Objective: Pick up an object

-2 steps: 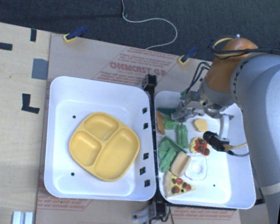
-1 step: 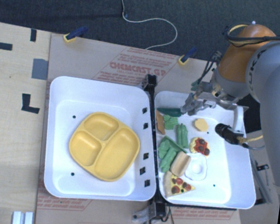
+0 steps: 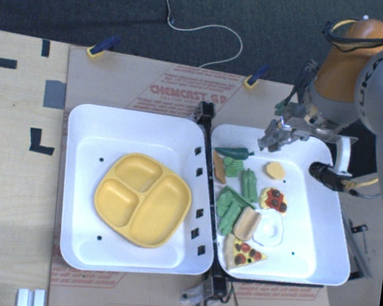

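The right bin (image 3: 321, 238) holds a heap of toy food: a green chili (image 3: 234, 151), green beans (image 3: 249, 184), a leafy green piece (image 3: 226, 210), a yellow round piece (image 3: 275, 170), a pizza slice with red dots (image 3: 275, 199), a hot dog bun (image 3: 246, 224), a fried egg (image 3: 269, 231) and another pizza slice (image 3: 244, 254). My gripper (image 3: 273, 140) hangs over the bin's back edge, above and just right of the chili. Nothing shows between its fingers.
The left bin (image 3: 80, 168) holds a yellow divided plate (image 3: 143, 199). A black divider (image 3: 201, 157) runs between the bins. The arm's grey body and orange band (image 3: 356, 37) fill the upper right. A white cable (image 3: 202, 26) lies behind the bins.
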